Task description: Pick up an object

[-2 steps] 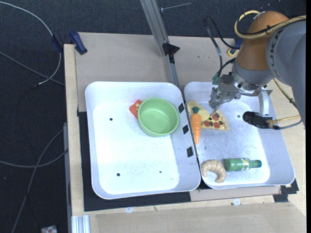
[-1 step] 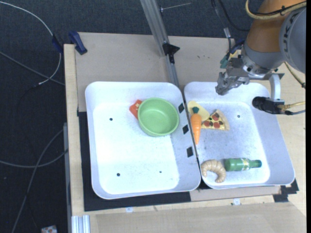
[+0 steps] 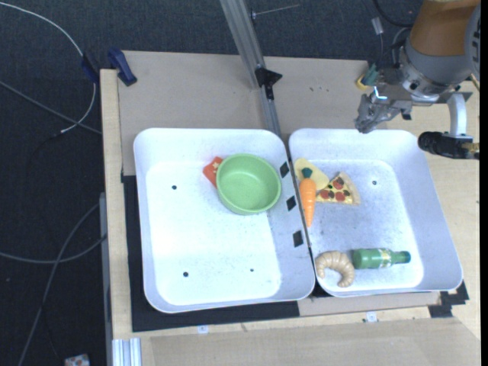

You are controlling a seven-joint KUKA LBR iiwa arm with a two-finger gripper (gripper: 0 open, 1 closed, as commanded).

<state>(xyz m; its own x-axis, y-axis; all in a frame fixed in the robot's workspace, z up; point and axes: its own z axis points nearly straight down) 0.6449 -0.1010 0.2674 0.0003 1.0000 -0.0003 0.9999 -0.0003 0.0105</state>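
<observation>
Carrot toy by right bin's left wall looks light, rigid, slick plastic, so pinch across its mid-body; gripper over that bin's far rim, carrying nothing, jaw gap unclear.

The green bowl covers most of a red object poking out at its left rim, too little showing to name it. Right of the bowl, the carrot overlaps a yellow piece, and the arm runs off the top edge.
</observation>
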